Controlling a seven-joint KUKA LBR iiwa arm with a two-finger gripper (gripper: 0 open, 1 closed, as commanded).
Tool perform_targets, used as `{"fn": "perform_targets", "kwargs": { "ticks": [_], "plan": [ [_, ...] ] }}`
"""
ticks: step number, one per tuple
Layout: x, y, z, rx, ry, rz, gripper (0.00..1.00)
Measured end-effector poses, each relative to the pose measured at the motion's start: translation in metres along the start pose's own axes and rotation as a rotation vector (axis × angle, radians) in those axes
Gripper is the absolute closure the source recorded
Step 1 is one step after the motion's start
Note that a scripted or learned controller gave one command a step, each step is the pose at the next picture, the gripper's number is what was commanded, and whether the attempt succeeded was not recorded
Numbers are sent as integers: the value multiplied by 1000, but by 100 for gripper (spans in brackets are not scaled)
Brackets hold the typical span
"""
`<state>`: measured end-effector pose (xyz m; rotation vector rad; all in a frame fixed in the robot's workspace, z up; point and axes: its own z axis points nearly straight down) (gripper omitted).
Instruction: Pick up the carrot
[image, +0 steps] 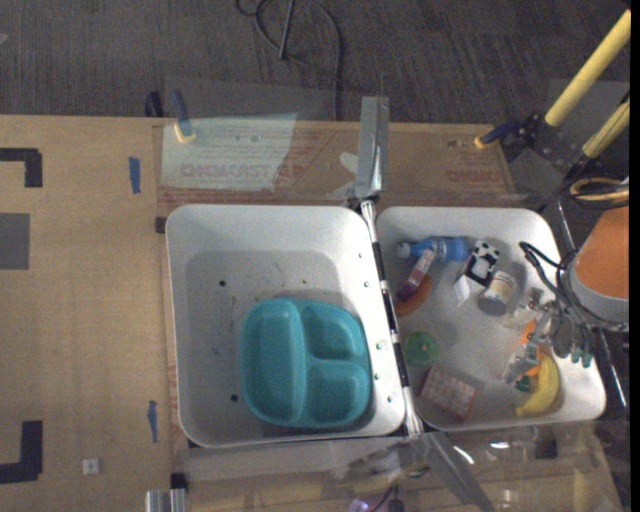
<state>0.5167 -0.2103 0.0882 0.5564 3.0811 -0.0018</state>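
Okay, two white bins side by side on the bench. Left bin (195, 250) holds a teal divided plate (305, 363) with three compartments, sitting toward the bin's near right corner and touching nothing else.

Right bin (460, 222) is cluttered. Blue bottle (437, 248) lies on its side near the far wall, with a red-and-white tube-like item (419, 268) just beside it, angled down toward the left wall. A black-and-white patterned object (482, 262) sits right of the bottle, and a small jar or can (499, 288) is just beside that, tipped. Green round item (421, 347) is near the left wall, with a reddish flat packet (447, 391) nearer the front edge. Yellow banana (542, 389) curves along the near right corner.

Arm comes in from the right — orange band (608, 262) at the frame edge, wrist over the right side of the right bin. Gripper (537, 345) is low, just above the banana. Carrot (529, 331) — a small orange bit shows right at the gripper tip, mostly hidden by the metal parts, so its lie is unclear. Whether the jaws are open or closed, and whether they grip the carrot, cannot be made out; too blurred and crowded there.

Dark cable (530, 262) loops from the wrist over the bin's right rim.
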Motion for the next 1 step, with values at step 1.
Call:
{"fn": "perform_targets", "kwargs": {
  "ticks": [1],
  "plan": [
    [-3,0,-39,0,3,20,0]
  ]
}}
